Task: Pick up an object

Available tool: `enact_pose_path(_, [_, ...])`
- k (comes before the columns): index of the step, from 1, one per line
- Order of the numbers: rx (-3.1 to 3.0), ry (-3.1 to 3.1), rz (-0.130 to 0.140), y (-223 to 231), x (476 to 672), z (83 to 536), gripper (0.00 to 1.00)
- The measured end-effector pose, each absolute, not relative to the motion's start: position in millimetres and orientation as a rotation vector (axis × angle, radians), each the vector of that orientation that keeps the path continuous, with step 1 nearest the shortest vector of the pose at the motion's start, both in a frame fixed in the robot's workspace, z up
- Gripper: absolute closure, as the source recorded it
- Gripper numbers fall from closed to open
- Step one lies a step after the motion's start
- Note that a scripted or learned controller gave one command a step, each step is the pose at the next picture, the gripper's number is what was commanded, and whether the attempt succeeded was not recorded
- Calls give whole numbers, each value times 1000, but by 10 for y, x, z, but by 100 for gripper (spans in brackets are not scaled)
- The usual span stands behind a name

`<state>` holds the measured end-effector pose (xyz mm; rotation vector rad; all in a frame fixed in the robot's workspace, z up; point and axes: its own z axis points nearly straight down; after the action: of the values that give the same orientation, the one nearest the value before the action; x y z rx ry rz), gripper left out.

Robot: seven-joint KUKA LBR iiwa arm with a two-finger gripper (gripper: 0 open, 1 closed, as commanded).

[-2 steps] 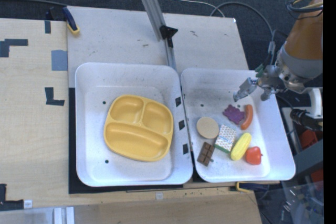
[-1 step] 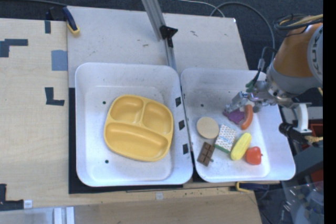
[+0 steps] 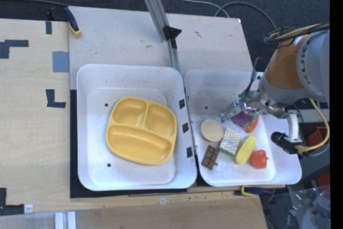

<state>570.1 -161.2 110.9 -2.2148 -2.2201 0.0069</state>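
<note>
The yellow divided plate (image 3: 142,130) fills the left bin (image 3: 86,115). In the right bin (image 3: 214,88), the gripper (image 3: 242,110) hangs near the right edge; I cannot tell its state. The corn cob (image 3: 245,149), near the front edge, has its long axis slanting front-left to back-right.

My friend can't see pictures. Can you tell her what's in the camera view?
A grey and orange robot arm reaches into the right white bin, its gripper low over toy food: a purple piece, corn, a tomato, a cookie and chocolate. The left bin holds a yellow divided plate.
</note>
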Motion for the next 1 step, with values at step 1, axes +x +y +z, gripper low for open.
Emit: enact_pose_path(1, [-2216,-2223,3,-1612,5713,1242,100])
